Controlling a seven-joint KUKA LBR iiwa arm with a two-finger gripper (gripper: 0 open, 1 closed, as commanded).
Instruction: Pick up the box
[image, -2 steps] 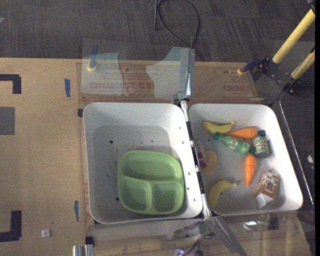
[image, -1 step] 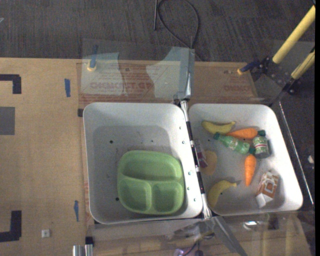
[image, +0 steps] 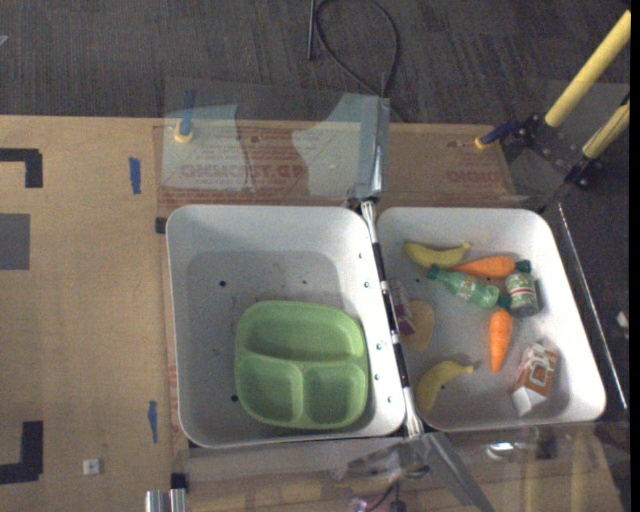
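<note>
Lying in the right bin (image: 570, 300), the box (image: 535, 376) nears its corner.

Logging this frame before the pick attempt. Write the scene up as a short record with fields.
target: small orange and white carton box, lying near the lower right corner of the right white bin
near target: upright orange toy carrot to its left, apart from it
other right bin items: two yellow toy bananas, second carrot, green plastic bottle, small green-lidded jar
left white bin: green divided plastic plate
</note>
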